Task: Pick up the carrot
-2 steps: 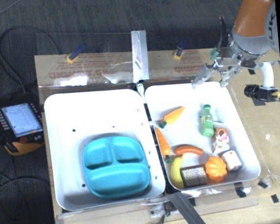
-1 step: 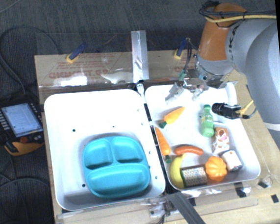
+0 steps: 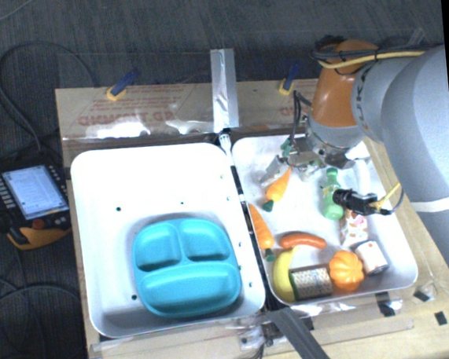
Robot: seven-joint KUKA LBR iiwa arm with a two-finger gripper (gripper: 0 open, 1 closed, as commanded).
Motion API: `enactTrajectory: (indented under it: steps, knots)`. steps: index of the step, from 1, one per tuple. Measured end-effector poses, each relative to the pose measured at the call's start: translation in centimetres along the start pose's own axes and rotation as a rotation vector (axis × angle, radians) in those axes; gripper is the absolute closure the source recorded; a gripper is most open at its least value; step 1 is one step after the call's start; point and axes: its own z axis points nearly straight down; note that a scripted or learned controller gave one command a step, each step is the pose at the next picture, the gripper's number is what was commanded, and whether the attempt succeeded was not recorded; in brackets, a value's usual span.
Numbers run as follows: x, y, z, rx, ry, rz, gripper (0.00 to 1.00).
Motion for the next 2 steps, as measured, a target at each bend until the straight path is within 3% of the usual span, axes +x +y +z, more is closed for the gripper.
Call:
enactTrajectory:
  steps: [1,2]
  knots:
    - [0.2,0.0,-0.6,0.004,0.005,0.0,1.0]
    - [7.4,2.4,-8.9,0.003,-0.002,0.134,1.0]
